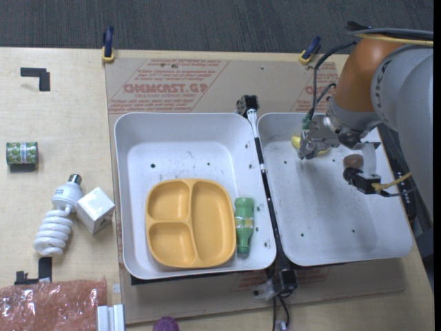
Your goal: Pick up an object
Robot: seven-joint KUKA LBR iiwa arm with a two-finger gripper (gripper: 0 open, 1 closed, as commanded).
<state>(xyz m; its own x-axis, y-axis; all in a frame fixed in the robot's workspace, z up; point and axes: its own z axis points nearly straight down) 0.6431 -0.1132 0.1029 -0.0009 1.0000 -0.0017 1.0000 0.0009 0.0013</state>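
In the right bin (331,233), my gripper (311,145) is low over the far left corner, the grey arm with its orange band reaching in from the right. A small yellow object (298,142) peeks out at the gripper's left side, mostly hidden under it; whether it is gripped cannot be made out. The left bin (138,143) holds a yellow divided plate (189,223), with a green bottle (244,225) lying along its right side.
Left of the bins, the bench carries a spiral light bulb (56,216), a white cube (95,209), a small green can (21,154) and a pink mesh bag (48,307). The divider between the bins (260,171) runs just left of the gripper.
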